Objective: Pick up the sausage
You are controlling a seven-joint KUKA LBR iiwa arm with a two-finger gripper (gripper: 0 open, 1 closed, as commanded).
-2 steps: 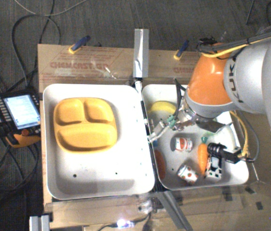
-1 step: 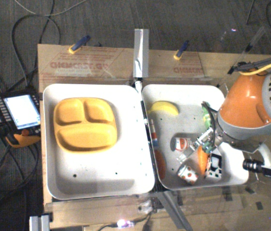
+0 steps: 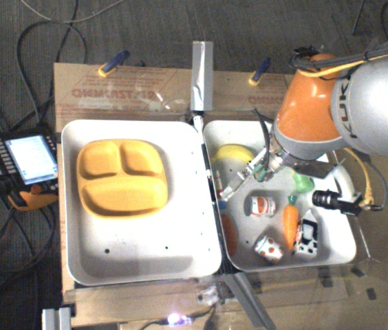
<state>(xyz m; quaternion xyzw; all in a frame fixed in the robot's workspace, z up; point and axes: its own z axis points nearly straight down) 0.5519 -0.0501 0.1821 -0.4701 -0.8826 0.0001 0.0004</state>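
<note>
Sausage (image 3: 230, 234), reddish-brown, lies in the right bin (image 3: 333, 250), hard against that bin's left wall near the front corner, with nothing gripping it. The desk (image 3: 77, 102) carries both bins. The arm (image 3: 359, 108) reaches in over the right bin, its orange band (image 3: 307, 108) above the far half. The left bin (image 3: 139, 249) holds a yellow divided tray (image 3: 122, 177) in its far part. The pincer (image 3: 260, 168) hangs over the right bin's middle, just beside a yellow fruit (image 3: 230, 155) and well apart from the sausage; whether it is released or clenched I cannot tell. A carrot (image 3: 289, 225) lies toward the front, a small can (image 3: 261, 205) sits left of it, and a green piece (image 3: 304, 182) lies beyond the carrot.
</note>
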